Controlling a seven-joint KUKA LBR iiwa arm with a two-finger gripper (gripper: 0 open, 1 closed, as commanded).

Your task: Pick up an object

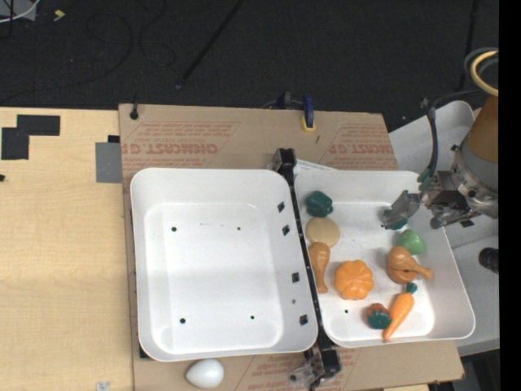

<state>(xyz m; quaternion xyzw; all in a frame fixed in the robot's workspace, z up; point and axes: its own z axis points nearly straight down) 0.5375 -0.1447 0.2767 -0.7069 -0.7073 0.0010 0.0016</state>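
Observation:
My gripper (pixel 425 212) hangs over the far right part of the right bin (pixel 358 187), open, with nothing between its fingers (pixel 399 210). Just below it lies a light green ball (pixel 412 241), apart from the gripper. Beside the ball rests a tan toy (pixel 404 265). An orange pumpkin (pixel 354 278) sits mid-bin. A carrot (pixel 399 314) and a small red and green piece (pixel 377 316) lie near the front. A dark green vegetable (pixel 318 203), a beige round piece (pixel 323 232) and an orange drumstick shape (pixel 319 264) line the left wall.
The left bin (pixel 146 218) stands beside the right one, with a black divider strip (pixel 295 243) between them. A white egg (pixel 204 373) lies on the bench in front of the left bin. Brown cardboard (pixel 212 137) lies under both bins.

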